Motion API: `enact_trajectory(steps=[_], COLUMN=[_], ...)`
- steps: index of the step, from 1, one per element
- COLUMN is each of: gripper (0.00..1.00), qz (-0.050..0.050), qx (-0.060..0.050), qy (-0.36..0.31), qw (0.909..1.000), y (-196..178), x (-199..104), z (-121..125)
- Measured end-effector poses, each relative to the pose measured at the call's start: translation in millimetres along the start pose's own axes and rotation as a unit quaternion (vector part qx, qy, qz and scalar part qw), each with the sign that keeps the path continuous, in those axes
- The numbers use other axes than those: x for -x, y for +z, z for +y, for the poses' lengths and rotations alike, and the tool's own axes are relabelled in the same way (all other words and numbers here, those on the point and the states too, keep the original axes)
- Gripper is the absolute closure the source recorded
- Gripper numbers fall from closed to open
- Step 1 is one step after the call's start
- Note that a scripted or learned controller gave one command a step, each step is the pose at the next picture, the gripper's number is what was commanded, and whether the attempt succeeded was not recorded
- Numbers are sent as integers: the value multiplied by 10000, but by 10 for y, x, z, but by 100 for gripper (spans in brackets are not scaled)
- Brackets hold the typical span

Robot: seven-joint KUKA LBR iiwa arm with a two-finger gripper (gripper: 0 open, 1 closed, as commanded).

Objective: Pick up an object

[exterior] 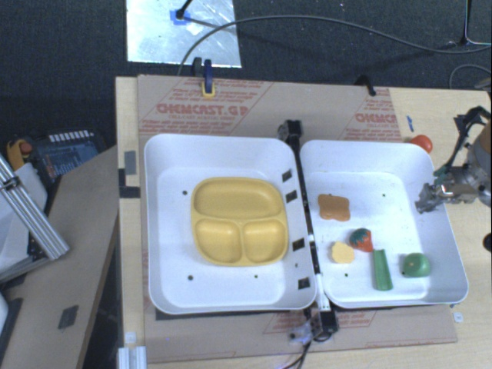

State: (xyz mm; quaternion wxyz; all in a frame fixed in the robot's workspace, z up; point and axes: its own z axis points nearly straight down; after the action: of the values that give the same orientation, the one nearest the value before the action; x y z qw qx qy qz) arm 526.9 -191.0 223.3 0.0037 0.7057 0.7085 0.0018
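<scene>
You have five small toy-food pieces to choose from, all lying in the right bin (442, 241): a tan toast-like slab (334, 207) toward the middle, a red and green piece (361, 239) with a pale yellow lump (343, 253) just beside it, a green stick (381, 270) and a round green ball (416, 264) nearer the front edge. The left bin (165, 206) carries a yellow divided tray (237, 221) and nothing loose (leave it be). The gripper (427, 201) hangs over the right rim of the right bin, well apart from every piece, and at this slant you cannot tell how its pincer stands. The green stick looks your safest pick: I would judge it light, stiff and probably smooth plastic, so it may slip if pinched near an end. Its long axis runs almost straight toward the front edge of the bench, leaning a touch to the right at the near end. Take it at mid-length, fingers closing across the narrow width. The ball is likely to roll away under a glancing touch.
</scene>
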Motion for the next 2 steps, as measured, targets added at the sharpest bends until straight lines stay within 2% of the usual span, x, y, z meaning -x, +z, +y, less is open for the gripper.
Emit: enact_trajectory(steps=[1,2], gripper=[100,100], qz=[20,16], qx=[-25,-23], qy=[-25,-28], qw=[10000,10000], y=[86,93], x=[-475,-1086], z=[163,342])
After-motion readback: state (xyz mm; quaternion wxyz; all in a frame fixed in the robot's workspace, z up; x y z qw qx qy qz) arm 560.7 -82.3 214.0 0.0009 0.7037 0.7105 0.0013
